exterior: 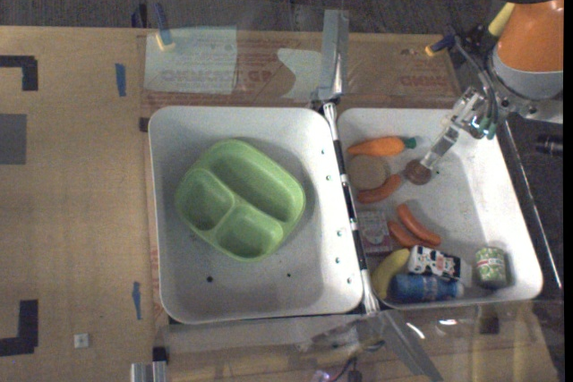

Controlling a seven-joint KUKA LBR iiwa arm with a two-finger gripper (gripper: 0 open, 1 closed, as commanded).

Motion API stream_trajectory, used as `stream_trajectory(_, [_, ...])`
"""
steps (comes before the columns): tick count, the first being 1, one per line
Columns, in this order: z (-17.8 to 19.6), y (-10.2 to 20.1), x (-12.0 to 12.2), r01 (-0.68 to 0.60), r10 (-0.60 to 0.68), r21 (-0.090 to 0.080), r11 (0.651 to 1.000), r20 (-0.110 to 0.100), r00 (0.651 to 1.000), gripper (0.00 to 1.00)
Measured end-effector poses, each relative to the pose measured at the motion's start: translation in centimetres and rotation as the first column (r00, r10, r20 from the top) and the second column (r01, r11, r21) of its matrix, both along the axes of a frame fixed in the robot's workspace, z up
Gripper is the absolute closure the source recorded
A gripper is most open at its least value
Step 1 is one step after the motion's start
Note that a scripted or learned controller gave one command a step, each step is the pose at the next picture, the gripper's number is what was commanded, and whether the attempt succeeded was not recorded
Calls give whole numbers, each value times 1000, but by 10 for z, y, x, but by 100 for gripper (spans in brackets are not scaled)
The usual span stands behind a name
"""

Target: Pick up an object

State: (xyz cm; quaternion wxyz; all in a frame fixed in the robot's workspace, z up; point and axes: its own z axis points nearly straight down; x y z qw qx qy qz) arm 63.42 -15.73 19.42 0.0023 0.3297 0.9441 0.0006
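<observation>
Nearest you, the green plate (pixel 240 199) sits in the left bin (pixel 170 282); banana (pixel 389 269), bottle (pixel 426 287) and can (pixel 490 266) line the right bin's (pixel 519 219) near edge. Your claw (pixel 436 156) hovers above its far part by a brown disc (pixel 417 172); grip state unclear.

Two white bins (pixel 170 192) on bench (pixel 72 192)

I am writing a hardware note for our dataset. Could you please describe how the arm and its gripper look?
The arm has a rounded orange band over a pale grey section. A yellow cable and a black cable loop beside the orange part. The gripper is slim, made of grey and silvery metal, with a small teal detail near its base.
</observation>
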Motion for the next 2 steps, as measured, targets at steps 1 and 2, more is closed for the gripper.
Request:
stream_trajectory(1, [-107,26,-45,-114,114,-1,993,3,993,0])
stream_trajectory(2, [37,-60,-43,-179,179,-3,984,3,984,0])
